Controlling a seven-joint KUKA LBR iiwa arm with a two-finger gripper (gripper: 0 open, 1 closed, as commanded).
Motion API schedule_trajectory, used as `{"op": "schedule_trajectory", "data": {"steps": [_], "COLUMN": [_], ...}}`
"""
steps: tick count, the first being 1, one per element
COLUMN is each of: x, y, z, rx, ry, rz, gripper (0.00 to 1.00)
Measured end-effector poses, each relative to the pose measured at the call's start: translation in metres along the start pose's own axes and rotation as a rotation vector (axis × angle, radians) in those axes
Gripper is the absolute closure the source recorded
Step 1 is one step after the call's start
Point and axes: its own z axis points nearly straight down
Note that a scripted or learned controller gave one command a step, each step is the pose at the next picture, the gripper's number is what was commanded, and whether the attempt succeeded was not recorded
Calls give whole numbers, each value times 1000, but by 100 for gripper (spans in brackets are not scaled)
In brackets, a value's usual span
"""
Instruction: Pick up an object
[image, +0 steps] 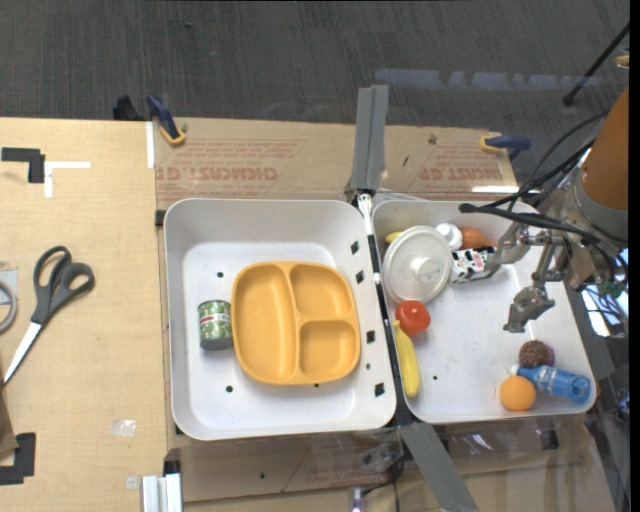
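My gripper (527, 302) hangs over the right side of the right bin (470, 385), above bare bin floor. A brown ball (536, 353) lies just below it in the view, with an orange ball (517, 393) and a blue bottle (560, 383) beyond that. To the gripper's left lie a black-and-white spotted toy (470, 262) and an upturned white bowl (418, 265). A red tomato (413, 317) and a yellow banana (407, 362) rest along the bin's left wall. I see nothing held in the gripper.
The left bin (190, 300) holds a yellow divided plate (296, 322) and a small green can (214, 325). Scissors (48, 290) lie on the wooden bench at far left. Cables and the arm crowd the right bin's far right corner.
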Motion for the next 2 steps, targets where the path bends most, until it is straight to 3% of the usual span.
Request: {"op": "schedule_trajectory", "data": {"steps": [1,2], "x": [-34,-9], "y": [-40,-106], "z": [165,183], "rx": [0,0], "ry": [0,0], "rz": [47,70], "gripper": [0,0]}}
